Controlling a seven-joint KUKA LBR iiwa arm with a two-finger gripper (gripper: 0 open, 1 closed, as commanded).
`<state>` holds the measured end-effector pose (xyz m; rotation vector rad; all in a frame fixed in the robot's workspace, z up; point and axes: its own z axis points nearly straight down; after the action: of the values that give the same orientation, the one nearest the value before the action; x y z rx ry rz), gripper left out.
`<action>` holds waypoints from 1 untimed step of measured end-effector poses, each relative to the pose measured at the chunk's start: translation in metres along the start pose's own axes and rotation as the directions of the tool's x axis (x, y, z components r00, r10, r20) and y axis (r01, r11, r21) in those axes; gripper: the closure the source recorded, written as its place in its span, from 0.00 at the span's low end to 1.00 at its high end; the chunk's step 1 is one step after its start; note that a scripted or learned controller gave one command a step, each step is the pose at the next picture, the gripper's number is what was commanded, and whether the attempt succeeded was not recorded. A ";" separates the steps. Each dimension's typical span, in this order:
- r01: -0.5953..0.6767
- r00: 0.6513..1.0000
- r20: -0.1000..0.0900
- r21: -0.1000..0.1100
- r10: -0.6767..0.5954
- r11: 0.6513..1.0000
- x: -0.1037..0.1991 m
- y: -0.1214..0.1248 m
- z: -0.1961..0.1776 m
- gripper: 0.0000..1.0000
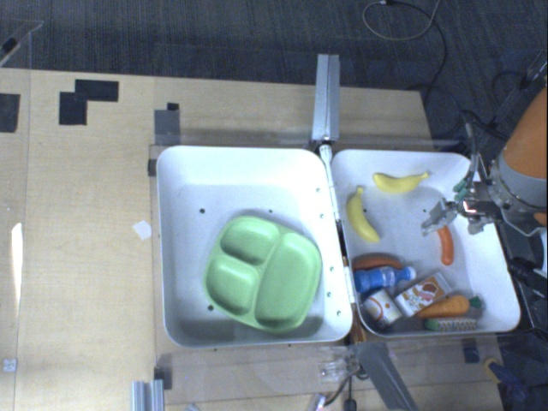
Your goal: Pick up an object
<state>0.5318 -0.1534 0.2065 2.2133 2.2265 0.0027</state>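
Lowest in the frame, along the near wall of the right bin (505, 311), lie a carrot (447, 306), a small printed carton (419, 295), a can-like container (381, 308) and a blue bottle (383, 277), packed closely together, with a brown sausage-like piece (377, 261) just above the bottle. Higher in that bin are two yellow bananas, one banana (363, 216) lying along the left wall and a second banana (399, 181) near the top wall, and a small red-orange chili-like pepper (446, 245) lies alone toward the right side. The left bin (184, 229) holds a green divided plate (264, 271) in its lower middle. The grey arm enters from the right edge of the frame, and its gripper (447, 214) hangs over the right bin, just above the pepper in the picture; the fingers appear somewhat spread, with nothing between them. No object is held, so the work seems to be at the approach stage, with the choice of target not yet settled by contact. The pepper is the likeliest candidate, being nearest the fingers and well apart from its neighbours. The next move calls for centring over it, turning the fingers across its narrow width, and descending without jamming on the bin floor; the thing is small and could roll or slip out as they close.
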 end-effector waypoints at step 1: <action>-0.080 0.997 0.000 0.001 0.080 0.997 -0.025 0.017 0.106 0.00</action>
<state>0.5497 -0.1785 0.1005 2.3010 2.1370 0.0020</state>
